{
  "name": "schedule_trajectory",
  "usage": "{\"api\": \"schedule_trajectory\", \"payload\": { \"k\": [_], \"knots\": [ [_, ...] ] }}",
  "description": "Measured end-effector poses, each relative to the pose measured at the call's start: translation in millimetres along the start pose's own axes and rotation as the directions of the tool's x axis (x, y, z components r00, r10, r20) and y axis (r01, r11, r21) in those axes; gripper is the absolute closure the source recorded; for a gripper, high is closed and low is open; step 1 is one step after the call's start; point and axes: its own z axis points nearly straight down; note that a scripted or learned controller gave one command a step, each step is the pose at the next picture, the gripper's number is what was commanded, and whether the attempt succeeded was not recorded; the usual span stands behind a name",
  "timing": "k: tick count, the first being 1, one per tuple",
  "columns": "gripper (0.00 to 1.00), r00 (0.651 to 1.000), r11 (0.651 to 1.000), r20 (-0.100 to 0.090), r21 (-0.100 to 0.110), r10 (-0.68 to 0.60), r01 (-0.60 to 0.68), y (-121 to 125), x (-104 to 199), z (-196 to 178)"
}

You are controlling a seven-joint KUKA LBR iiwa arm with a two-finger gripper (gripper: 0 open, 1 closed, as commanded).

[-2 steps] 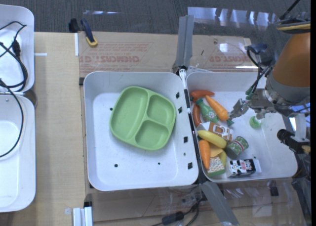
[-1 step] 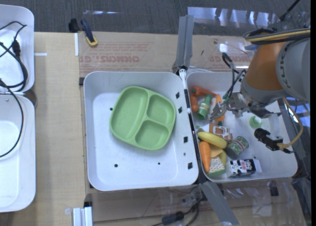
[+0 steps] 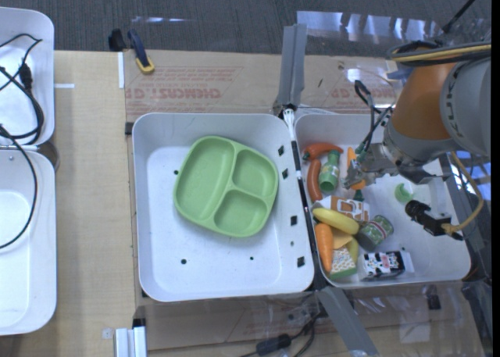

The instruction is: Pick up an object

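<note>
In the right bin lie several toy foods: a banana, a carrot, an orange sausage-like piece, a green bottle, a green can, a small carton and a black-and-white box. My gripper hangs low over the bin's left part, right beside the green bottle and above the carton. Nothing shows clearly between its tips. The grey arm with its orange band reaches in from the right.
A green divided plate rests in the left bin. A small green piece lies in the right bin under the wrist. Cables and a black connector hang over the right bin. White basins stand at far left.
</note>
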Motion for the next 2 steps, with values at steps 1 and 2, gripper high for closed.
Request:
{"api": "schedule_trajectory", "payload": {
  "k": [1,2],
  "knots": [
    [1.0,0.998,0.998,0.0,0.0,0.055,-0.055,26,64,-106],
    [1.0,0.997,0.997,0.001,0.001,0.082,-0.082,62,71,-112]
  ]
}}
